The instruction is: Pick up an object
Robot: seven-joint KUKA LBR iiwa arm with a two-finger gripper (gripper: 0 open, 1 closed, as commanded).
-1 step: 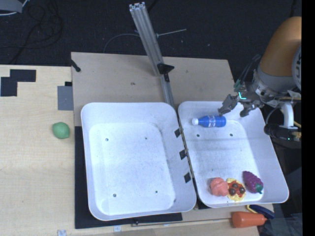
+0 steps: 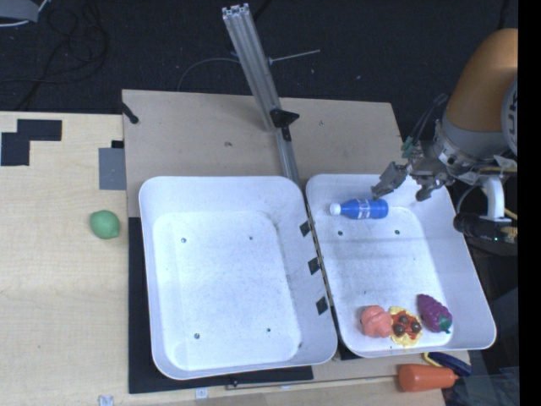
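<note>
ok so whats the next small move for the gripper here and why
Probably lower the gripper a little toward the blue bottle in the right bin. Its open fingers sit above the bottle's right end with nothing between them; the bottle lies on its side, well apart from the other toys.

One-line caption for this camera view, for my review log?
Claw hovers open over the blue bottle lying in the right bin; toy foods cluster at that bin's near edge; green ball sits on the bench.
</note>
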